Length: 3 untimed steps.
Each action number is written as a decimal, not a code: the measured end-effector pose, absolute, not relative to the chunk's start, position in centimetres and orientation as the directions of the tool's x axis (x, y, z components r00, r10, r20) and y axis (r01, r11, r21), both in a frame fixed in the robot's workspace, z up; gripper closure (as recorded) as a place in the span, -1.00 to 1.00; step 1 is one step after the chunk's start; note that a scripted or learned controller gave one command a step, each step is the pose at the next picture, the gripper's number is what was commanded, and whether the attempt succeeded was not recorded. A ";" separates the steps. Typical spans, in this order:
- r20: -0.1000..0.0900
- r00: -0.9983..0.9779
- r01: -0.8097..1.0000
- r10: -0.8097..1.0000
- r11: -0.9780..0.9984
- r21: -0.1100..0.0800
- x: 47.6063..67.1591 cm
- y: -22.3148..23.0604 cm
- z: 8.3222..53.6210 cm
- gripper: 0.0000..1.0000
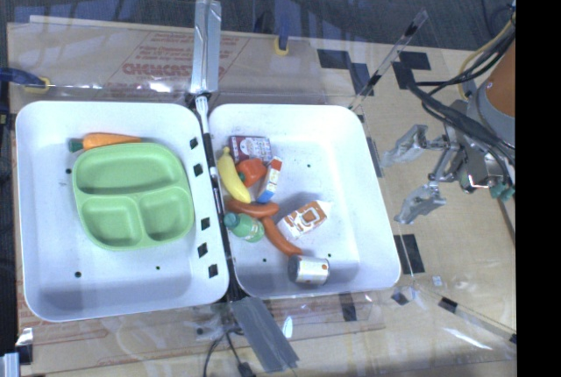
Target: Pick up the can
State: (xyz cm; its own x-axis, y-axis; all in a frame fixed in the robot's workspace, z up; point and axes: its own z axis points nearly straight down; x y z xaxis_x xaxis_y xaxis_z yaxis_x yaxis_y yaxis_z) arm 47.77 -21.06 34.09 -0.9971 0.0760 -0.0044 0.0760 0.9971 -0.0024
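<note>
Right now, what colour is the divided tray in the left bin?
Light green tray, clearest in the camera view.

Wooden bench [456,279] bearing two white bins, left [35,279] and right [351,138].

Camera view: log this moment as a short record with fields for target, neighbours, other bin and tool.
target: small silver metal can, on its side near the front edge of the right white bin
neighbours: orange sausage-shaped toy just behind it; yellow banana farther back
other bin: green divided tray, orange carrot behind it
tool: two-finger tool open, outside the bins, right of the right bin
</note>
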 end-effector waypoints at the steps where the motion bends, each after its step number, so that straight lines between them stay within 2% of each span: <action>1: 0.000 -0.913 -0.409 -0.409 0.913 -0.001 47.8 -21.0 32.9 -1.00; 2: -0.002 -0.817 -0.577 -0.577 0.817 -0.005 48.8 -21.0 42.7 -1.00; 3: 0.000 -0.577 -0.816 -0.816 0.577 0.000 48.8 -20.7 39.0 -1.00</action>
